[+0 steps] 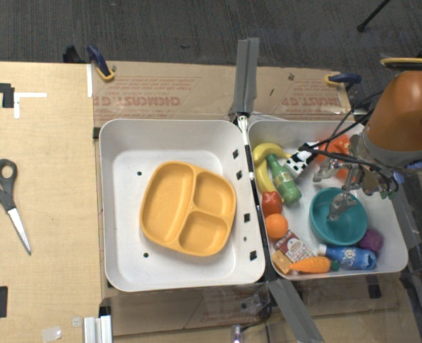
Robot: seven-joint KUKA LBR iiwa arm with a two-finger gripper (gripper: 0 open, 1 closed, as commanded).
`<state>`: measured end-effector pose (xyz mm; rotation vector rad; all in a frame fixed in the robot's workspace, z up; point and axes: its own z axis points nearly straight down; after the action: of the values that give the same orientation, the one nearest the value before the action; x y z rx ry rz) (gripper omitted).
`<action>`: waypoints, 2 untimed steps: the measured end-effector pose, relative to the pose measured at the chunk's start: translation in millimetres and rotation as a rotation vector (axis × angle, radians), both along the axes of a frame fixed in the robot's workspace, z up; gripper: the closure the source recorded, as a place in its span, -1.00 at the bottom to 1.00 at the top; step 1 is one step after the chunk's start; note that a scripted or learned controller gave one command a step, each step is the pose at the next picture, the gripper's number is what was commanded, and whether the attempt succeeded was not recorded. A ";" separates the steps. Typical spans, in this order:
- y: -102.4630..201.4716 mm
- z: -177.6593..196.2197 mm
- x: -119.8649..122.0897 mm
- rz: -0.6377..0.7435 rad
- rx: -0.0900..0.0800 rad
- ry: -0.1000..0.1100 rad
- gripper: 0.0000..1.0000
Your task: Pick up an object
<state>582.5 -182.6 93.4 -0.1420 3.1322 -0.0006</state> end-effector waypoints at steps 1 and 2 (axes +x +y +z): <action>40.1 -3.8 57.2 -0.068 0.000 0.027 -1.00; 40.3 8.2 61.5 -0.067 -0.003 0.008 1.00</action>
<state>644.0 -142.2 101.6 -0.0374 3.1429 -0.0049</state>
